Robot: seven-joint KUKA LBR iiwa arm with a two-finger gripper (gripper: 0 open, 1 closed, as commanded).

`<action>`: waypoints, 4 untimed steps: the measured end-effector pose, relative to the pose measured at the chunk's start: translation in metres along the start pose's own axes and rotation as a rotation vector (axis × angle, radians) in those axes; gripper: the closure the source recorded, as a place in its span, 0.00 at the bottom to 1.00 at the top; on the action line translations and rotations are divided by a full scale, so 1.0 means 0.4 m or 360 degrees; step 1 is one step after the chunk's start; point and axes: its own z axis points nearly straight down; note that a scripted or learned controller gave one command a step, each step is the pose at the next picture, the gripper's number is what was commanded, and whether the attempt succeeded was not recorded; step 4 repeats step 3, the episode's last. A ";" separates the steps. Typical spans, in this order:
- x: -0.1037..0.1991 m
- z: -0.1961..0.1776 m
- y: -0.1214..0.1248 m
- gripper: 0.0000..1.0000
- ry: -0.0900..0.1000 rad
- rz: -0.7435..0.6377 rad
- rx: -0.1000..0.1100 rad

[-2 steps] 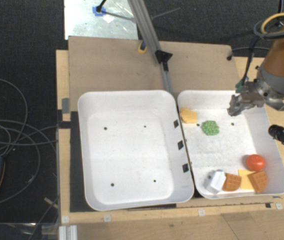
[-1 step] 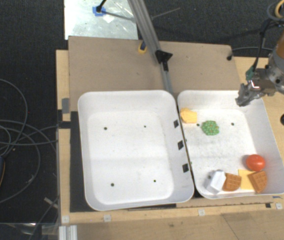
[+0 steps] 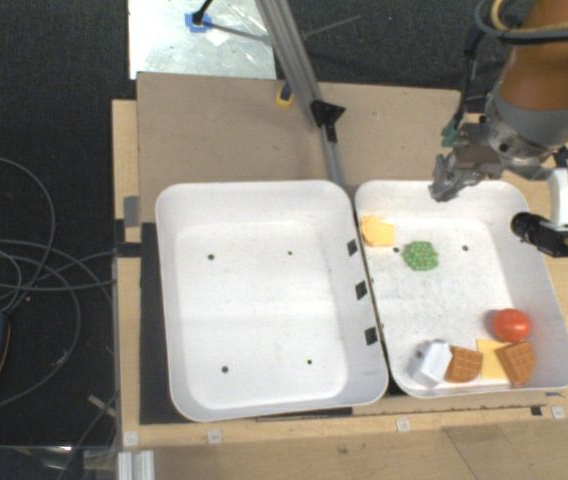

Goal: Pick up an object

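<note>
The right bin (image 3: pixel 529 268) holds several small objects. A yellow cheese-like piece (image 3: pixel 377 232) lies at its far left. A green bumpy cluster (image 3: pixel 420 256) sits near it. A red tomato (image 3: pixel 510 324) rests at the right. Along the near edge lie a white-grey piece (image 3: pixel 429 362), a brown waffle piece (image 3: pixel 463 365), a yellow slab (image 3: pixel 491 351) and another waffle piece (image 3: pixel 517 361). My gripper (image 3: pixel 447 189) hangs over the bin's far rim, above and right of the green cluster, with nothing visible in it.
The left bin (image 3: pixel 254 298) sits beside the right one, black clips (image 3: pixel 361 290) along their shared edge. A grey pole (image 3: pixel 299 68) slants over the brown bench at the back. A black fitting (image 3: pixel 536 230) sticks out by the right bin's far right rim. Cables lie left of the bench.
</note>
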 end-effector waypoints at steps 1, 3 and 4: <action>0.142 0.003 0.031 1.00 0.0001 0.0000 0.0001; 0.402 0.066 0.097 1.00 0.0001 0.0002 0.0002; 0.402 0.066 0.097 1.00 0.0001 0.0002 0.0002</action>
